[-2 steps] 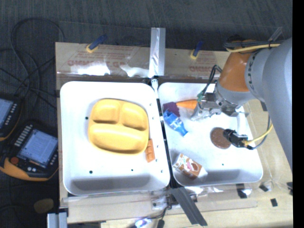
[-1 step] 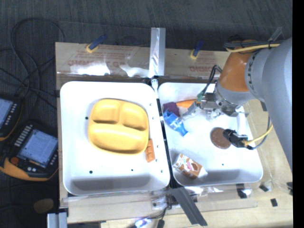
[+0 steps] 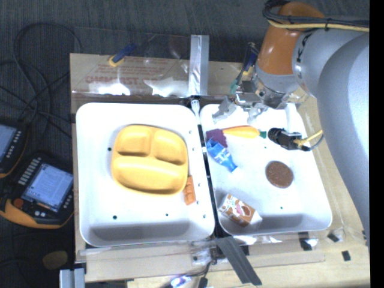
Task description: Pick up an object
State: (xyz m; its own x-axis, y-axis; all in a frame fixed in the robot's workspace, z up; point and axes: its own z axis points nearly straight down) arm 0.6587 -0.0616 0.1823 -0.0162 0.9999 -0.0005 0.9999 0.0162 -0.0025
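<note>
Two shallow white bins sit side by side on a pale wooden bench point(image 3: 81, 65) over dark grey carpet point(image 3: 90, 11). The left bin point(image 3: 96, 221) holds a yellow divided tray point(image 3: 150, 159) with a small orange piece point(image 3: 189, 192) at its right edge. The right bin point(image 3: 312, 209) holds a carrot point(image 3: 241, 132), a purple block point(image 3: 216, 138), a blue wrapper point(image 3: 223, 157), a brown disc point(image 3: 279, 174) and a small printed carton point(image 3: 237, 210). The gripper point(image 3: 240, 108) hangs at the far edge, just beyond the carrot — whether its claw is spread or pressed together, I cannot tell. A teach pendant point(image 3: 39, 188) lies far left on the floor.

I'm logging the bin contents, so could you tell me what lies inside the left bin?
The left bin holds a yellow divided tray and a small orange piece at its right wall. Anything beneath the tray is covered.
</note>
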